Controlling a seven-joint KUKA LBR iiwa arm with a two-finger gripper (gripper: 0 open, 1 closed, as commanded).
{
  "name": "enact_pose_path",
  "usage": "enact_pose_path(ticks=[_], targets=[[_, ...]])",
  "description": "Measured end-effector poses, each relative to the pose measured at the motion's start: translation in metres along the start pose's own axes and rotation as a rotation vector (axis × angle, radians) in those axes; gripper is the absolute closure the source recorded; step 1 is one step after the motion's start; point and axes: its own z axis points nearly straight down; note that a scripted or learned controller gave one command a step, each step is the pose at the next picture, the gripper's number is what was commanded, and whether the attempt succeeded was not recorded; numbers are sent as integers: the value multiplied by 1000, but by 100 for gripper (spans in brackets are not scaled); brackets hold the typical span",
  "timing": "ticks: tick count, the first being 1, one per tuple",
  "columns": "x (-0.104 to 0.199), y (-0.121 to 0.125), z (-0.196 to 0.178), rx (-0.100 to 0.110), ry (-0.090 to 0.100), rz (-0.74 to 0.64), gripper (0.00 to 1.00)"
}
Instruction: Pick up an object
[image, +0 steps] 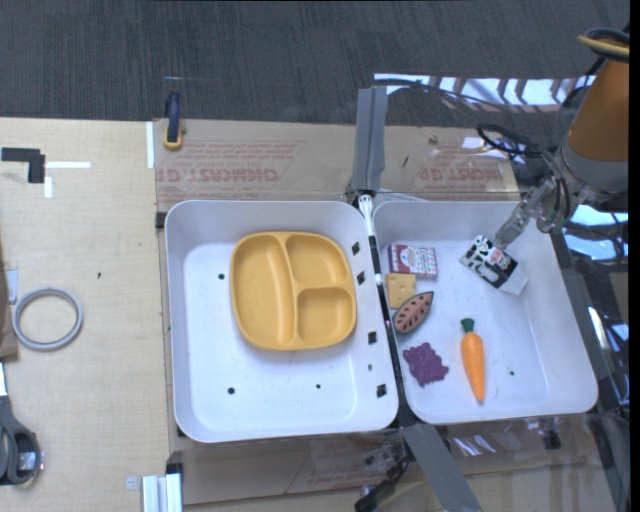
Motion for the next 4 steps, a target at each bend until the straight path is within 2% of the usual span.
enact_pose_path(ticks=[1,2,3,4], targets=[[14,21,-15,1,1,321,0],[21,-30,-39,4,3,865,0],[55,-45,-39,7,4,1207,0],[122,-105,7,9,5,1436,0]])
